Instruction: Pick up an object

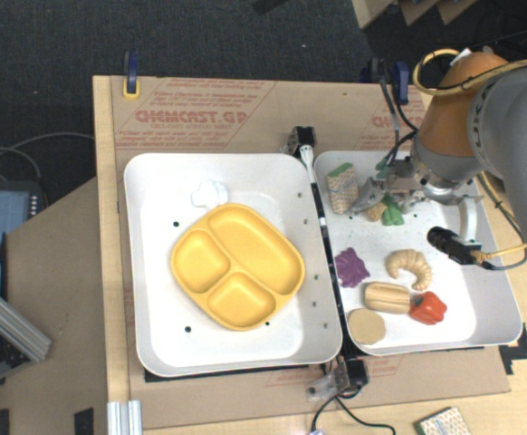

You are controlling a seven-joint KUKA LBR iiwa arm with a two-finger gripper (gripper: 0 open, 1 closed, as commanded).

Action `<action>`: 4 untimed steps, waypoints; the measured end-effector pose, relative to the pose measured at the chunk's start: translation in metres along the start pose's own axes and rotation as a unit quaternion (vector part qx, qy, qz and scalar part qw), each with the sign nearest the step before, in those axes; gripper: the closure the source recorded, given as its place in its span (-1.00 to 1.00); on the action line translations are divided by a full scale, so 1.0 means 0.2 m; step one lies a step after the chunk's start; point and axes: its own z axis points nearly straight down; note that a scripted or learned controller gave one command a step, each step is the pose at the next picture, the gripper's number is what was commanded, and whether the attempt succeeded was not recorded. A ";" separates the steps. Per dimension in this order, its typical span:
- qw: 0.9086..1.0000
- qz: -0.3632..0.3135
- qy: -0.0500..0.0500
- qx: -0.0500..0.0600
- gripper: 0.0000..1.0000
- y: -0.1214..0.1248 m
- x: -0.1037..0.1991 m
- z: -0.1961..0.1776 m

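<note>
My gripper [380, 198] is low over the far part of the right bin [494, 311], on the grey arm coming in from the right. A small green object [393, 214] lies right beside it on its near side. A tan and green block [340, 188] stands just to its left. Nearer the front of that bin lie a purple piece [350, 265], a croissant [410, 266], a hot dog bun [387, 297], a red pepper [429, 308] and a round tan biscuit [367, 326]. I see nothing lifted off the bin floor.
The left bin [146, 243] holds a yellow divided plate [236, 265] and a small white object [209, 193] behind it. A black divider [322, 234] runs between the two bins. Cardboard covers the bench around them.
</note>
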 end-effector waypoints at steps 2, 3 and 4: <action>1.000 -0.001 0.002 0.000 1.00 -0.23 0.24 -0.53; 1.000 0.001 0.001 0.002 -1.00 -0.22 0.23 -0.50; 1.000 0.002 0.002 0.005 -1.00 -0.39 0.02 -0.07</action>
